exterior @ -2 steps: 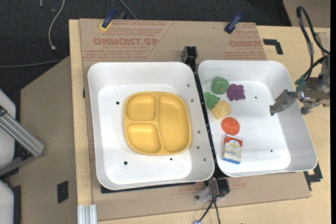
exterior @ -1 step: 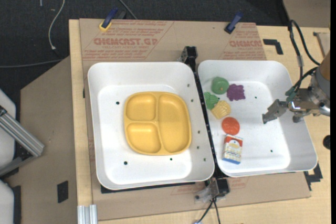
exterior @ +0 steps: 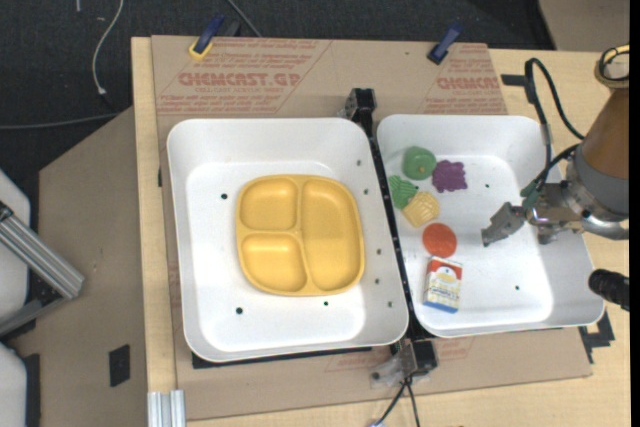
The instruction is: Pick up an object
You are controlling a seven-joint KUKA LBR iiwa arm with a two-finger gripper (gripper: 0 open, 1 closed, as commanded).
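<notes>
The right bin (exterior: pixel 520 300) holds several small objects on its left side. A green round piece (exterior: pixel 419 161) and a purple grape bunch (exterior: pixel 450 176) lie at the back. In front of them are a green leafy piece (exterior: pixel 402 191) and a yellow piece (exterior: pixel 422 209), then an orange-red ball (exterior: pixel 439 239). A small white and red carton (exterior: pixel 444 284) lies nearest the front. My gripper (exterior: pixel 505 223) hangs over the middle right of this bin, right of the ball and apart from it. Its tip is grey and points left.
The left bin (exterior: pixel 200 165) carries a yellow divided plate (exterior: pixel 300 234) at its centre. Black cables (exterior: pixel 545 110) run along the right bin's far right rim. Cardboard (exterior: pixel 300 75) lies under both bins, held by blue clips at the back.
</notes>
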